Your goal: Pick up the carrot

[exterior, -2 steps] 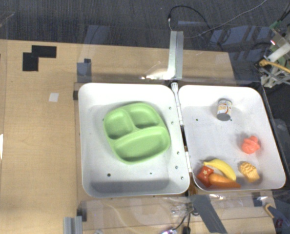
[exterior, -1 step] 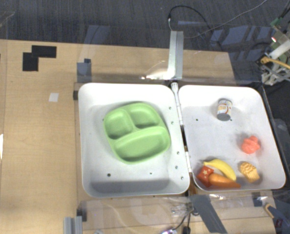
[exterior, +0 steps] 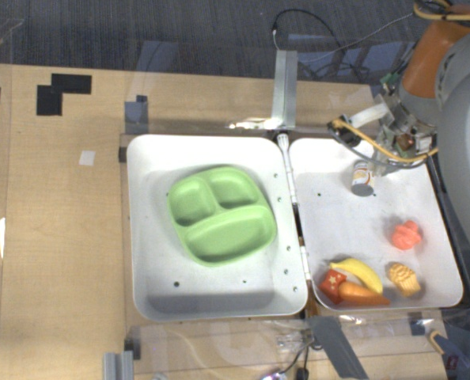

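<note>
The carrot point(exterior: 361, 294) lies at the near edge of the right bin point(exterior: 330, 212), touching the banana point(exterior: 359, 273) and a red fruit point(exterior: 331, 282). The hand point(exterior: 363, 179) hangs over the bin's far half, well apart from the carrot; its finger state cannot be determined.

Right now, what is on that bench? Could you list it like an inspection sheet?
Surface: two shallow white bins side by side, left bin and right bin, on a wooden bench.
Job's things: carrot lies in the right bin's near corner, touching the banana.
Clutter: green divided plate in the left bin; strawberry, pink toy and yellow-brown toy in the right bin.
Grippers: gripper over the right bin's far part, apart from the carrot.
Cables: black cable looping behind the bins; yellow cable at the wrist.
Surroundings: dark carpet beyond the bench.
</note>
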`<action>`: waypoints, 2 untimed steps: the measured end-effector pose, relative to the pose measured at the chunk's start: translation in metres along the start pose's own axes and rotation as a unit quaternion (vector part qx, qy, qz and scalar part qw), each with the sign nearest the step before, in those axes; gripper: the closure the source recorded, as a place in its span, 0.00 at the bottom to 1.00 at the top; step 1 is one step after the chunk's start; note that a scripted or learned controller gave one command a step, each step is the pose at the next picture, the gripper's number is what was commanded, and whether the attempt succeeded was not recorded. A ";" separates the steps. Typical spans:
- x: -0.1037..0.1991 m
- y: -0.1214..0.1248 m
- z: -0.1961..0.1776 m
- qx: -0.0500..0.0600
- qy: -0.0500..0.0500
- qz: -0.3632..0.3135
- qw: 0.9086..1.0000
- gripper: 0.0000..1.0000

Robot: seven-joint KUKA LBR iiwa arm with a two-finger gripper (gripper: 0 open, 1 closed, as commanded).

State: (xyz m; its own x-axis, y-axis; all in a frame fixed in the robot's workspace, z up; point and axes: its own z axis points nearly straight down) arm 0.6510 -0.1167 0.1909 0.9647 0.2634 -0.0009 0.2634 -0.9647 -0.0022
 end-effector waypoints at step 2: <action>-0.027 0.050 -0.090 -0.001 0.002 -0.070 0.998 1.00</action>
State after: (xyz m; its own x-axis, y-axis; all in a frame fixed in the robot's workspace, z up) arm 0.6382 -0.1726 0.2807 0.9184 0.3956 0.0023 0.3956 -0.9184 0.0003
